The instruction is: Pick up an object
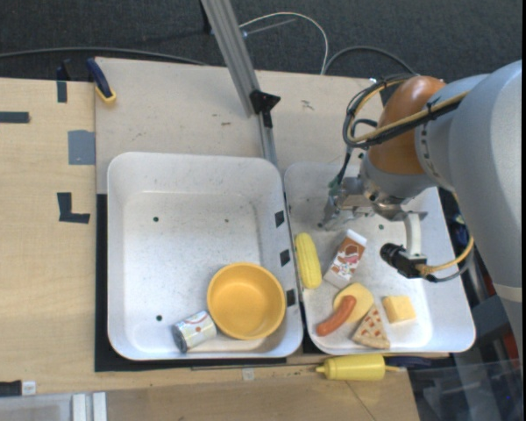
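Camera view
Arm: the grey arm is reaching in from the right, its orange band sitting over the upper part of the right bin, with black cables looping around it.
Gripper: it is hanging low over the upper left area of the right bin, above bare white floor; it is too small and dark here to tell whether it is released or clenched, and nothing is showing in its grasp.
Corn cob: it is lying lengthwise along the left wall of the right bin, just below the gripper.
Small carton: a white and red carton is lying tilted just right of the corn cob, near the gripper but apart from it.
Sausage: a red-orange sausage is resting at a slant near the bin's lower edge, touching a yellow rounded piece.
Pizza slice: it is lying beside the sausage, at the lower edge.
Cheese block: a yellow block is sitting just right of the pizza slice.
Left bin: it is holding a yellow bowl upright at its lower right, with a small can lying on its side, touching the bowl's left.
Mustard bottle: it is lying on the bench just below the right bin.
Metal pole: it is slanting down to the gap between the bins.
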You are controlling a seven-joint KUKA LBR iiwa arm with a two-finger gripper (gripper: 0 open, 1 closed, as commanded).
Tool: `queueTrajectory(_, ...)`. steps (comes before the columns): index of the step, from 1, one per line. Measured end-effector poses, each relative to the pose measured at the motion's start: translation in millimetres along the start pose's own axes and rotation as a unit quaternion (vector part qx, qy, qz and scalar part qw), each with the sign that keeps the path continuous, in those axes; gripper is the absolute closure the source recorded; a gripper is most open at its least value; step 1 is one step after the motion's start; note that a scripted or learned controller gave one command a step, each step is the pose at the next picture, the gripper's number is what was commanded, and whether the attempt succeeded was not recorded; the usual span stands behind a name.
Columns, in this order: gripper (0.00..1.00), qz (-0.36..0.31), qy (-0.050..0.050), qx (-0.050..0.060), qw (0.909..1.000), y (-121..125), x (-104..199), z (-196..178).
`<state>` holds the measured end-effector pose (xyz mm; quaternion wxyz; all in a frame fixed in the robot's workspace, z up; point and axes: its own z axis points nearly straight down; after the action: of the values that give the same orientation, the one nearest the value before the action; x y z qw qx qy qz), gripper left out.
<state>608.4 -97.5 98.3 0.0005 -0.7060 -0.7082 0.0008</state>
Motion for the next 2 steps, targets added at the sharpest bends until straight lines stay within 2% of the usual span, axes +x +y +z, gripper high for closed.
queueTrajectory(2, 1.00, 0.001, 0.000, -0.003, 1.0000, 7, 1, -87)
